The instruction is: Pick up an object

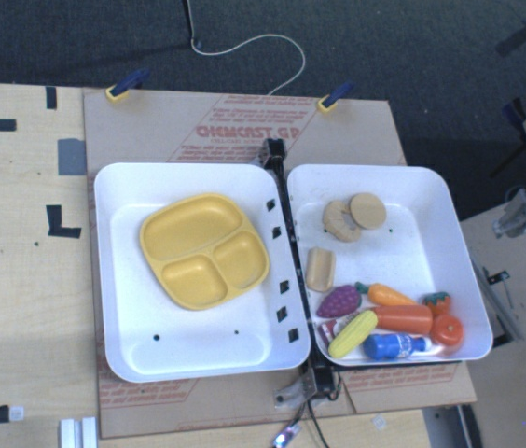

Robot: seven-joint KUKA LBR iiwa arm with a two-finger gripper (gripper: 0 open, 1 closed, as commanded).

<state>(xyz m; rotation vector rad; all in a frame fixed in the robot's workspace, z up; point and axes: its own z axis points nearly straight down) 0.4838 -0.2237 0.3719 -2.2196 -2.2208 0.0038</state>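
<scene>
Plastic, slick and crowded: whether my jaws are parted, I cannot tell. My pick lies in the right bin [449,215], where corn [352,333], grapes [339,300], carrot [392,296] and blue bottle [395,346] touch. I judge a descent there could nudge neighbours or slip off.

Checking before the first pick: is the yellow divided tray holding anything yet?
Empty. The yellow tray lies flat in the left bin; all three compartments show bare yellow.
</scene>
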